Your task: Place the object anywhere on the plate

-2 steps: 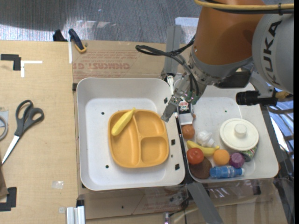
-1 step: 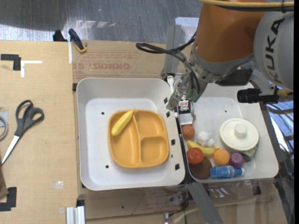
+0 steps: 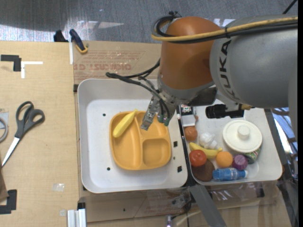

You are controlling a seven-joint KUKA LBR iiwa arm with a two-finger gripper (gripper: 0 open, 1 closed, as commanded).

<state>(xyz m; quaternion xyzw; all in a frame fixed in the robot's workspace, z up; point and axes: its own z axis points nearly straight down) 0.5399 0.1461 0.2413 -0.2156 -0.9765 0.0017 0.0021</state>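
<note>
Banana (image 3: 123, 123) lay in the upper-left compartment of the orange plate (image 3: 142, 162), tilted, just left of the end effector (image 3: 154, 117). The end effector hung over the plate's upper right part, its fingers close together with nothing seen between them. The arm's orange band (image 3: 189, 51) covered the plate's bin (image 3: 94, 174) at its far right corner.
</note>
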